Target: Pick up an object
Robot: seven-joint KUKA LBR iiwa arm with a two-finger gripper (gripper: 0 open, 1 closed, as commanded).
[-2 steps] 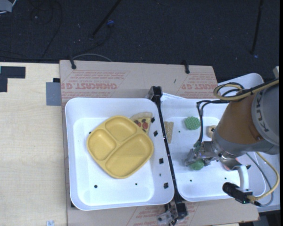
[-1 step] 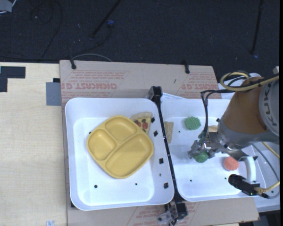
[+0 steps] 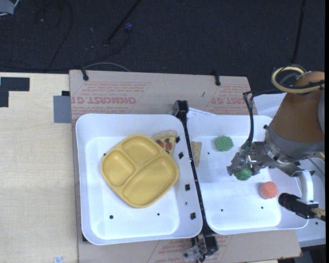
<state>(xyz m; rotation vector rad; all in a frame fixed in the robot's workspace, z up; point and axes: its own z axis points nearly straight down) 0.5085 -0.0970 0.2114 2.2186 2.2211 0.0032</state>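
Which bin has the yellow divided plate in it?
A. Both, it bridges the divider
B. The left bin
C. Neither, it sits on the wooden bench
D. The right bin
B. The yellow divided plate lies wholly inside the left bin, while the right bin holds the green ball, the orange ball and the gripper.
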